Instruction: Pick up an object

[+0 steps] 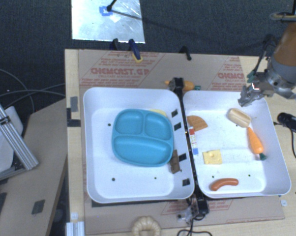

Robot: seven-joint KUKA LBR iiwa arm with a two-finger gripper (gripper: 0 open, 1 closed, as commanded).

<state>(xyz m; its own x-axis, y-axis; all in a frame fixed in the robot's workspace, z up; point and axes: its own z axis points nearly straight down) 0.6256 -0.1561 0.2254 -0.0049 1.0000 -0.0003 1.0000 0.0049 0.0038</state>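
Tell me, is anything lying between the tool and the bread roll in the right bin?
Nothing visible does. The tool hangs over the right bin's upper right part, and the bread roll lies just below-left of it on bare white floor. The carrot lies farther down.

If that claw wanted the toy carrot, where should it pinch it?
Probably mid-body, coming straight down, fingers across the carrot. It lies flat, long and narrow, in the right bin, so its width is the easy span. The gripper hangs just above.
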